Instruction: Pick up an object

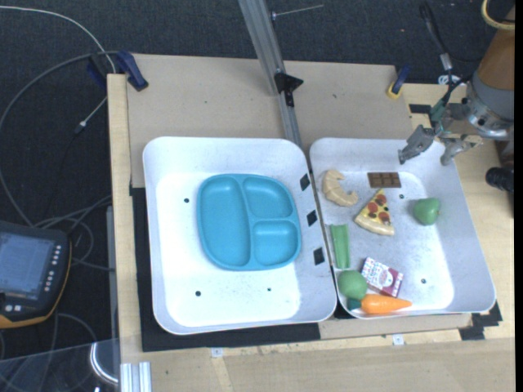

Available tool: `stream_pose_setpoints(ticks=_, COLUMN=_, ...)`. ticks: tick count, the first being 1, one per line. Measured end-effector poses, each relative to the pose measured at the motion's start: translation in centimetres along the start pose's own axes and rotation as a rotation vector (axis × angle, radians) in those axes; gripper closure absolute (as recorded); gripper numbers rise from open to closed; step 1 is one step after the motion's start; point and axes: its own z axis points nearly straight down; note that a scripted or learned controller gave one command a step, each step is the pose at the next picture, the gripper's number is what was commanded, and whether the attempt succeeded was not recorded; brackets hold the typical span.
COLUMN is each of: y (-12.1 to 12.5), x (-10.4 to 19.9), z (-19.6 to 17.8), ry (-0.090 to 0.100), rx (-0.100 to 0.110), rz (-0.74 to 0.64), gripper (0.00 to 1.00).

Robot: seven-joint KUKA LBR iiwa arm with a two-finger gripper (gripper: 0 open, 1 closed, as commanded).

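Hovering over the right bin's (458,243) far rim, the claw (431,147) is spread open and empty; every toy lies below it, none lifted yet.

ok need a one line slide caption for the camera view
Open gripper hovers over the right bin's far edge above toy food, including a pizza slice; blue divided plate sits in the left bin.

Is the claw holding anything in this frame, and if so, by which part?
Nothing is held. The claw is open over the right bin's far edge, with no item between its fingers.
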Motion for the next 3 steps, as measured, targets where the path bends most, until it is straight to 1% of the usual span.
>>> stream_pose_setpoints(ticks=1, y=0.0, x=0.0, z=0.0, ry=0.0, rx=0.0, rz=0.0, gripper=0.0)
stream_pose_setpoints(ticks=2, y=0.3, x=-0.8, z=5.8, ry=0.0, rx=0.003, rz=0.001, gripper=0.0)
stream_pose_setpoints(ticks=3, y=1.0, x=-0.4, z=11.7, ry=0.0, rx=0.002, rz=-0.001, gripper=0.0)
